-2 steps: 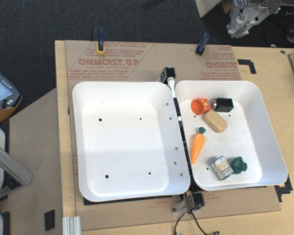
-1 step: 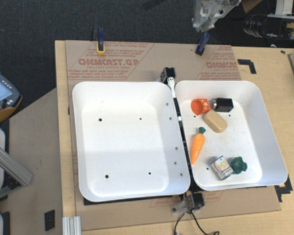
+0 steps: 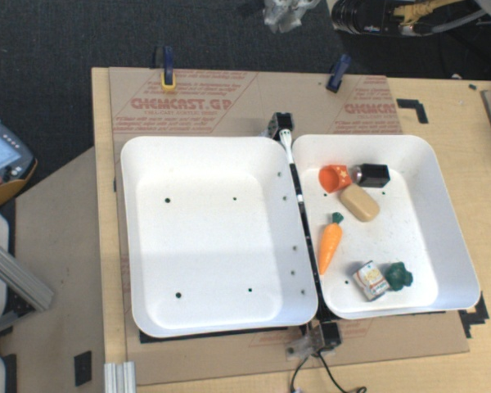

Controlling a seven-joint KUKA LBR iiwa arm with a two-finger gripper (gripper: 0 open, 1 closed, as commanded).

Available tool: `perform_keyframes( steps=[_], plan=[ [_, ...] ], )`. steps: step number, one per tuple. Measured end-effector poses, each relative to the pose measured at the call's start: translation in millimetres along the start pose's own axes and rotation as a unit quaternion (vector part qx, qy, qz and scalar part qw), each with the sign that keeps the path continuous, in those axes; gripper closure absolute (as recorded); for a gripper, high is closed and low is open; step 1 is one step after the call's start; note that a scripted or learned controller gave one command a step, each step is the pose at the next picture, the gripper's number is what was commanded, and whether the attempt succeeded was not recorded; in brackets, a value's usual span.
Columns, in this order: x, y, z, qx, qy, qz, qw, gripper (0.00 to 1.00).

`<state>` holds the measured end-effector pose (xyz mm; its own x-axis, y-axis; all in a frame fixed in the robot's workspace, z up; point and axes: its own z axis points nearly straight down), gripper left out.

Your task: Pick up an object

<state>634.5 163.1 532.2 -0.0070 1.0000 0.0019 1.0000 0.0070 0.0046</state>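
Right bin (image 3: 442,219) contents. An orange cup (image 3: 335,178) lies on its side near the bin's far left, just beside a black block (image 3: 373,174). A tan oval piece (image 3: 360,204) lies just in front of both. A toy carrot (image 3: 330,245), green-topped, lies lengthwise near the left wall. A small printed box (image 3: 370,281) touches a dark green object (image 3: 398,276) near the front.

Smooth white plastic bins (image 3: 204,318) sit on matt brown paper-faced board (image 3: 229,97).
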Motion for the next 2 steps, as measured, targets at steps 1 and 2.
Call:
perform_keyframes(
  steps=[1,2],
  plan=[
    [65,32,-3,-0.001,0.000,0.000,1.0000,1.00],
    [63,31,-14,-0.001,0.000,0.002,1.0000,1.00]
  ],
)
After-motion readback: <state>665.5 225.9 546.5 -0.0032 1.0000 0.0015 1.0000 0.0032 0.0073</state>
